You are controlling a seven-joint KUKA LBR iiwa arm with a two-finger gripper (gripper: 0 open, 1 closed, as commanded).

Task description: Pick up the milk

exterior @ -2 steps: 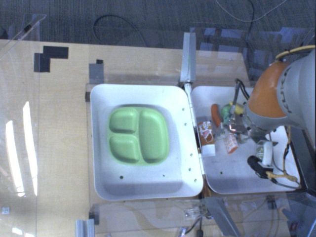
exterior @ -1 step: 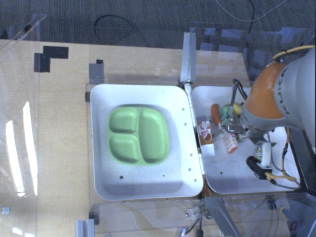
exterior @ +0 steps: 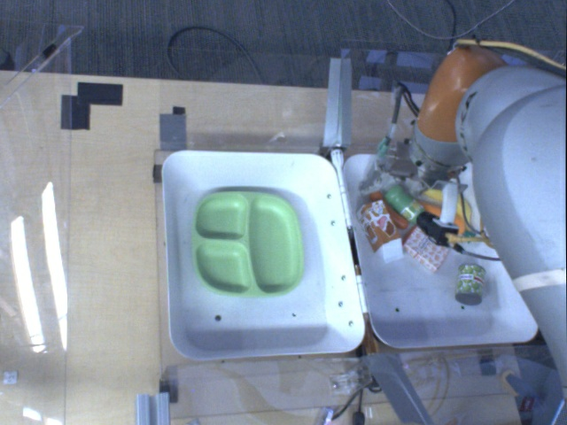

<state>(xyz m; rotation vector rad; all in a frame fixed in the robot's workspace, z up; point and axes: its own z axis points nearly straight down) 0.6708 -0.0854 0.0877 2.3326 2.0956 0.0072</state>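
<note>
No legible writing on packets (exterior: 383, 224).

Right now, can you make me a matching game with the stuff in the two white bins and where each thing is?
Things:
1. green plastic divided plate
2. small green-labelled can
3. brown and white snack packet

Places:
A. right bin, close to the middle divider
B. middle of the left bin
C. right bin, towards its near right side

Pairs: 1-B, 2-C, 3-A
</note>
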